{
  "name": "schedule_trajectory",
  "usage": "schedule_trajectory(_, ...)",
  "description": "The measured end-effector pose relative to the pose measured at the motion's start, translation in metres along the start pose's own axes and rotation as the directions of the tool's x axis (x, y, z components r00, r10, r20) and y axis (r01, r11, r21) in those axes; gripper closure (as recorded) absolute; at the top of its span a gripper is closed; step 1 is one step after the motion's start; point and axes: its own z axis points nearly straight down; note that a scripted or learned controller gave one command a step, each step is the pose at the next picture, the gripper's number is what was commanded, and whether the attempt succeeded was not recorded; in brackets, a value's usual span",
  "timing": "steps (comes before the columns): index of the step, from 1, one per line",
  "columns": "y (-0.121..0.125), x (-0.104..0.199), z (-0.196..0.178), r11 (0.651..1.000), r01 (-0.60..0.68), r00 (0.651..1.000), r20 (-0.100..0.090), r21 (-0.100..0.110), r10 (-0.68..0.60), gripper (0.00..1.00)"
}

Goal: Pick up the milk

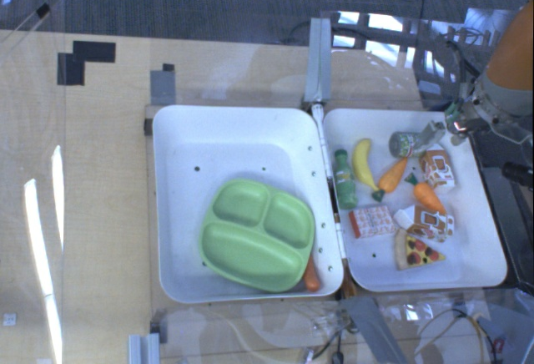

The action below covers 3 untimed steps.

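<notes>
Beyond near pizza slice (417, 251), milk carton (436, 169) judged light, stiff, crushable; best gripped across flat sides; jaws far right, state indeterminable.

The scene is being lit evenly and brightly from above, and only soft, short shadows are being cast inside the two shallow white plastic bins (242, 124). Pale streaks of glare are being thrown across the light wooden bench top (83, 187) at the left (likely off a clear panel). Fine detail is being softened throughout, and the small items are being rendered slightly blurred.
</notes>
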Motion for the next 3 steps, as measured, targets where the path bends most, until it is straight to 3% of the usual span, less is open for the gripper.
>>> schedule_trajectory(1,-0.01,0.0,0.054,0.999,0.04,0.999,0.003,-0.004,-0.04,0.0)
schedule_trajectory(2,-0.007,0.0,0.044,0.999,0.042,0.999,0.004,-0.008,-0.042,1.0)
schedule_trajectory(3,0.055,0.079,-0.044,0.998,0.07,0.998,0.001,-0.003,-0.07,1.0)
